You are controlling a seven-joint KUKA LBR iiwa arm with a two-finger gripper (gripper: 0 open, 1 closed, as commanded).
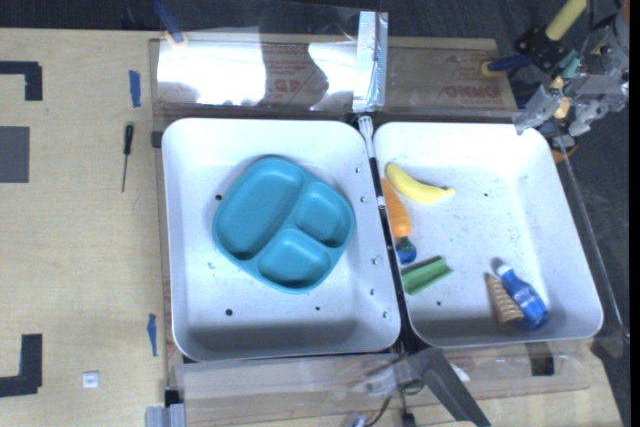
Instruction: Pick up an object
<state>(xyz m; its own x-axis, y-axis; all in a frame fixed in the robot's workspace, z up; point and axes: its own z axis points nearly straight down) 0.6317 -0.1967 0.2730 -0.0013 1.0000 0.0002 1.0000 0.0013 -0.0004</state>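
Nearest the camera, at the front of the right bin (570, 205), we noted a blue bottle (524, 298) lying touching a brown ridged cone-like piece (499, 300). We judged this pair the riskiest target: a close on one would likely catch or shove the other, and a round bottle could roll out from between the fingers.

Just left of them lay a green stick (424, 275), near the divider between the bins. Beside it an orange piece (397, 213) with a blue end (405, 252) ran along the bin's left wall. We judged that anything hugging the wall leaves little room for a finger on that side, so a descent there could strike the rim or pin the piece against it.

Further back sat a yellow banana (418, 185), its one end over the top of the orange piece. It had open floor to its right and seemed the easier pick, though its curve might let it twist.

The left bin (190, 165) held a teal divided plate (285, 221), broad and low, poorly suited to a two-finger close.

Farthest, the gripper (562, 110) hung over the right bin's back right corner, well apart from every object. We could not tell how wide it stood; we saw nothing held in it.
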